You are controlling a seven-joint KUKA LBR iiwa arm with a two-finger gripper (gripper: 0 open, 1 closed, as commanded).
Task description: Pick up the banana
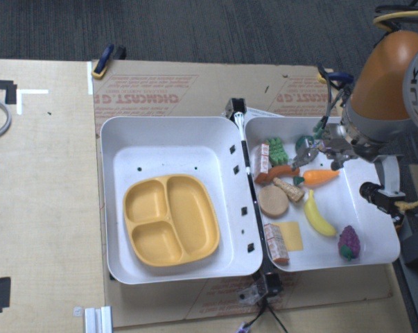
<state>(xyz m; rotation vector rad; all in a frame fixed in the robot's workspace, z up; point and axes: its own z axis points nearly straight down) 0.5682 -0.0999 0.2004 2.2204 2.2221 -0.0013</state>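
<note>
Camera view: the banana (319, 218) lies flat on the floor of the right bin (375, 245), toward that bin's lower middle. Its long axis runs on a slant, from a stem end at the upper left, close to the carrot (320, 177), down to a blunt end at the lower right, near the bunch of purple grapes (349, 242). A yellow cheese slice (290, 235) sits just to its left, and a round cracker (272, 202) lies farther up and left.

The claw (307, 152) hangs over the upper part of the same bin, above the carrot and a sausage-like piece (274, 175), beside the green toy (274, 150). Whether it is spread or closed cannot be told here; nothing can be made out in its grip.

So the banana lies down-frame from the claw and a little to the right, with the carrot between the two. By my judgement the coming move turns on this: the claw has to travel toward the bin's near edge, clear the carrot, and turn so that it closes across the banana's slanted length, not along it.

The left bin (118, 207) carries a yellow divided plate (170, 219), well apart from all this.
</note>
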